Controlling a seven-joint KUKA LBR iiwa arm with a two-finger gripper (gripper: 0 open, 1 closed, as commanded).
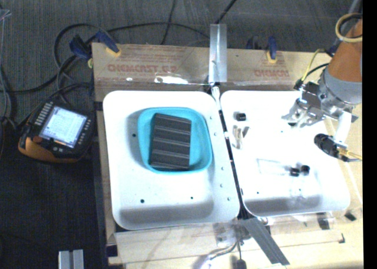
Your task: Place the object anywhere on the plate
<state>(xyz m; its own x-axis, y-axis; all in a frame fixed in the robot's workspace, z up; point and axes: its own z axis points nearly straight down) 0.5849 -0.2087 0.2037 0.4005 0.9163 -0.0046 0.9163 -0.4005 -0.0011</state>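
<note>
While gripper (302,116) hovers right, block (171,141) fills plate (202,144).

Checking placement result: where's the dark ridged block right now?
In the camera view, the dark ridged block lies on the blue plate in the left bin, left of the divider between the bins.

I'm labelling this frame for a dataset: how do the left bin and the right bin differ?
The left bin holds a blue plate with a dark ribbed block resting on it; the right bin holds small scattered bits, such as a little black piece near its far left corner. The gripper is above the right bin's far right side, away from the left bin. Both are shallow, white and round-cornered.
</note>
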